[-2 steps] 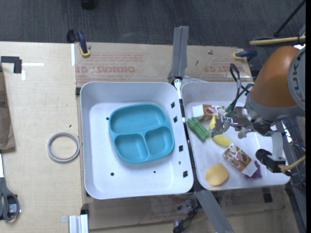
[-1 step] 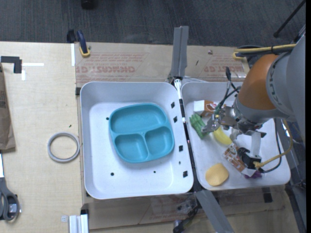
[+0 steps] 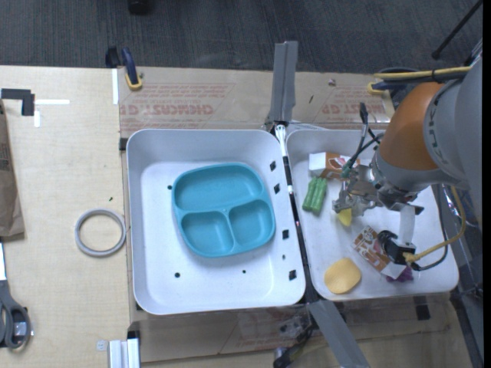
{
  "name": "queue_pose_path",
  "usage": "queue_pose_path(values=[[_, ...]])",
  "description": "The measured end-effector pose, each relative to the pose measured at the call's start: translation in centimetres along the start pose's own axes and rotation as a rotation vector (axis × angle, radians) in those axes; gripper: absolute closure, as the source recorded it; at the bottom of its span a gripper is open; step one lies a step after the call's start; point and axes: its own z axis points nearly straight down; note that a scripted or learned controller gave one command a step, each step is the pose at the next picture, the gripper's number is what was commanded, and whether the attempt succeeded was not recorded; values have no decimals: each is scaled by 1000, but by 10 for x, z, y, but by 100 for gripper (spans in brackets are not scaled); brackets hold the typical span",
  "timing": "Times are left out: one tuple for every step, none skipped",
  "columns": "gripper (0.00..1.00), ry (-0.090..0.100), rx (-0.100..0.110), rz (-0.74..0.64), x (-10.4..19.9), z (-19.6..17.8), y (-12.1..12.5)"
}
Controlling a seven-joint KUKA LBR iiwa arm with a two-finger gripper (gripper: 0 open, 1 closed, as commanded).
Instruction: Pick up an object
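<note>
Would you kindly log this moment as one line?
arm: over right bin | gripper: low, by green packet | left bin: blue tray

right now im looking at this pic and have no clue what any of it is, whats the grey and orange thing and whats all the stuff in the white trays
The grey and orange thing is a robot arm reaching in from the right. The one camera sits above the bench and looks down at a slant. At the arm's end is a two-finger gripper, low over the right bin; I cannot tell whether it holds anything.

The left bin holds a blue divided plate. The right bin holds small items: a green packet, a white block, a yellow piece and a printed wrapper. On the bench to the left lies a tape ring. The job is to pick one object up.
</note>
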Motion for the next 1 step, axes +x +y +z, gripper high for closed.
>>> queue_pose_path(values=[[100, -4, 3, -63, 54, -88, 59]])
